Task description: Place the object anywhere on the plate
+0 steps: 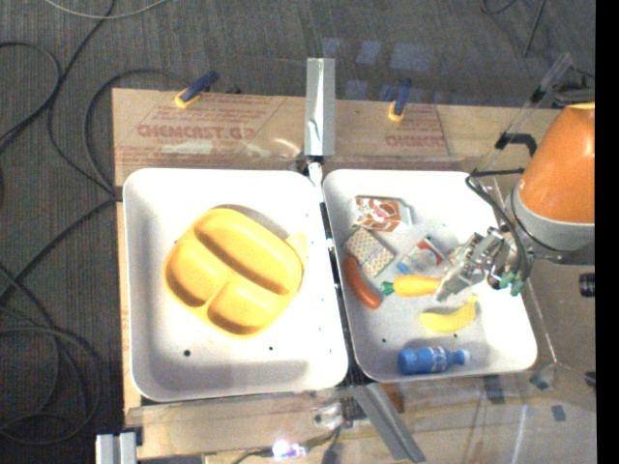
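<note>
A yellow plate [234, 270] with three compartments lies in the left bin [155, 356]. The right bin [513, 351] holds several objects: an orange carrot [414, 285], a yellow banana [451, 318], a red sausage [364, 284], a blue bottle [432, 359] and small printed packets [378, 215]. My gripper [457, 283] hangs over the right bin, just right of the carrot's end and above the banana. Nothing shows in its grasp. The arm's orange band [566, 167] is at the right edge.
A checkered packet [370, 249] and a red-and-white packet [424, 255] lie between the sausage and the gripper. The divider wall [334, 278] between the two bins runs beside the sausage. Clamps [195, 88] sit on the cardboard behind the bins.
</note>
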Controlling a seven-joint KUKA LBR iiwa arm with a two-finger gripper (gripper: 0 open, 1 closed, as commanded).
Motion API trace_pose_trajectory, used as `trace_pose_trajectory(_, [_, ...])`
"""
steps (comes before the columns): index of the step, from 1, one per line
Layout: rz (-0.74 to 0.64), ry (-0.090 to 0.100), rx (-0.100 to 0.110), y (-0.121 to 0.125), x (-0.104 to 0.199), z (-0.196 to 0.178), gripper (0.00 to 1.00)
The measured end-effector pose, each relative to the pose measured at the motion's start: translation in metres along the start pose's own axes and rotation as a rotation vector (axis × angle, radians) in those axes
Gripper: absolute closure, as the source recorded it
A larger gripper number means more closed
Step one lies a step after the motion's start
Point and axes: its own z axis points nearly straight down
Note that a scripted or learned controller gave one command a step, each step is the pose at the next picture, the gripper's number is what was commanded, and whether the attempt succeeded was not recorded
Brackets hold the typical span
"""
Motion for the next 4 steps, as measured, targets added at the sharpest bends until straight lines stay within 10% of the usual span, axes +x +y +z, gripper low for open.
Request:
trace_pose_trajectory(1, [0.194, -0.001, 0.000, 0.018, -0.009, -0.061, 1.00])
trace_pose_trajectory(3, [0.024, 0.001, 0.000, 0.100, 0.068, 0.003, 1.00])
trace_pose_trajectory(4, [0.203, -0.001, 0.001, 0.119, 0.043, -0.044, 1.00])
